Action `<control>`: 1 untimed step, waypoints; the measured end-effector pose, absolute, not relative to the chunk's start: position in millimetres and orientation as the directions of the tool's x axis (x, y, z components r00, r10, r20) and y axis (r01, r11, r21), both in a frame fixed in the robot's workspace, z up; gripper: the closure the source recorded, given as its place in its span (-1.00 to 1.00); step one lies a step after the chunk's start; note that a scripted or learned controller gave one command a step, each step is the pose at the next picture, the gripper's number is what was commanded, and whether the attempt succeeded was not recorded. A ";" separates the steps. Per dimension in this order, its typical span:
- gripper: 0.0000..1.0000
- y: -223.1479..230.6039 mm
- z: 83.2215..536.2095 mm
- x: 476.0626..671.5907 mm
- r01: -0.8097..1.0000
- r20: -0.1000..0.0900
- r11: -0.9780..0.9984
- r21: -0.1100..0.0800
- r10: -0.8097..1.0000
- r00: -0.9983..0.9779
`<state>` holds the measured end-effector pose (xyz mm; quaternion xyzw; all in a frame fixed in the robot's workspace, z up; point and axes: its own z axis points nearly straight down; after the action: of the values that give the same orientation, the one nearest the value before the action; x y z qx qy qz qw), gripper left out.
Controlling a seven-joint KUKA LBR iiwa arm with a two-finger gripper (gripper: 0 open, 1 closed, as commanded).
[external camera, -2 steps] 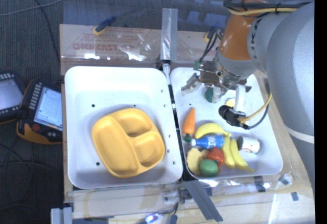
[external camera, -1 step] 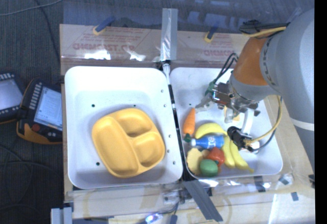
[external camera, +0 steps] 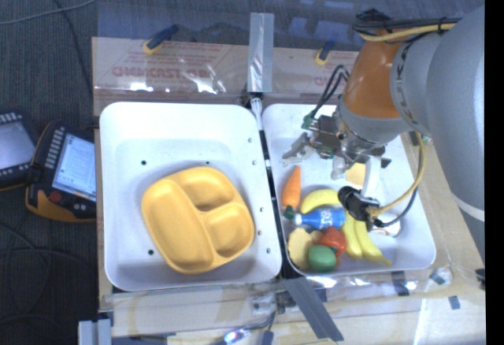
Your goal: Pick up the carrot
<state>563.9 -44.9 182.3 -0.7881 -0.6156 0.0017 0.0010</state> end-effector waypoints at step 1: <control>-1.00 -41.0 182.5 558.3 0.981 -0.004 -0.195 -0.003 0.981 0.195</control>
<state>558.3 -41.0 182.5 -0.7731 -0.6343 0.0024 0.0001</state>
